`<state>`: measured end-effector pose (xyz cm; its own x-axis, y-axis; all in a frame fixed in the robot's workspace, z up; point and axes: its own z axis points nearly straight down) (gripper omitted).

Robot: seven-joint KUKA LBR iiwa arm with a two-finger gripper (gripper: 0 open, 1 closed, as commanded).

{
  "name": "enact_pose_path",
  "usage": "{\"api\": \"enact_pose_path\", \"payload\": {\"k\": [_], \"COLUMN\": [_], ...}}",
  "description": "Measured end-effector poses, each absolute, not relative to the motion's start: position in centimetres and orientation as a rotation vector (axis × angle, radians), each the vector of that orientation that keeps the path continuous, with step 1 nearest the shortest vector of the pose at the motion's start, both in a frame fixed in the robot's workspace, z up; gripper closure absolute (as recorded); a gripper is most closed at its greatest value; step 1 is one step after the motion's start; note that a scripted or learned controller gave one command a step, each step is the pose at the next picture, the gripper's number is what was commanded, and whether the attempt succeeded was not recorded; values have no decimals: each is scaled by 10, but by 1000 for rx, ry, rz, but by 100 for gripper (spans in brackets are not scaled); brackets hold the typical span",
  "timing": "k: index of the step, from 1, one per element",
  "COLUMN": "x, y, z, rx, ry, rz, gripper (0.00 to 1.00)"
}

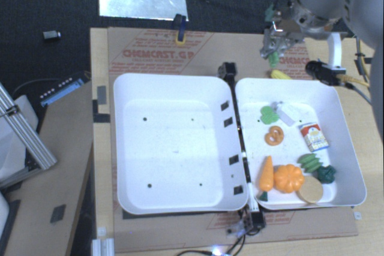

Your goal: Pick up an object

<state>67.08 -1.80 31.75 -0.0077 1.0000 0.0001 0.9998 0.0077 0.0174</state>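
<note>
My gripper (pixel 275 54) hangs high over the far rim of the right bin (pixel 345 129), near its back left corner. A small green object (pixel 274 60) shows between the fingertips, lifted off the bin floor. Just below it a yellow item (pixel 279 75) lies on the bin's far rim. On the right bin's floor lie a green leafy piece (pixel 268 114), a pale grey piece (pixel 287 114), a pretzel (pixel 274 136), a red and white carton (pixel 314 136), a green pod (pixel 309 160), a broccoli (pixel 326 174), an orange pumpkin (pixel 288 178), a carrot (pixel 266 173) and a tan disc (pixel 311 192).
The left bin (pixel 174 141) sits beside the right one, joined by a black-clipped divider (pixel 239 141). A blue and yellow clamp (pixel 179 29) stands on the cardboard behind the left bin. A black fitting (pixel 324 73) and white bracket (pixel 334 51) sit near the right bin's far corner.
</note>
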Motion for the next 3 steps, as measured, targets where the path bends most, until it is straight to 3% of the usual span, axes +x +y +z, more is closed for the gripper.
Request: {"api": "enact_pose_path", "payload": {"k": [1, 2, 3], "x": [669, 668, 669], "y": [-15, -11, -27], "z": [277, 245, 273], "rx": [2214, 2214, 2218], "ry": [2228, 2228, 2220], "rz": [0, -1, 4], "gripper": [100, 100, 100]}}
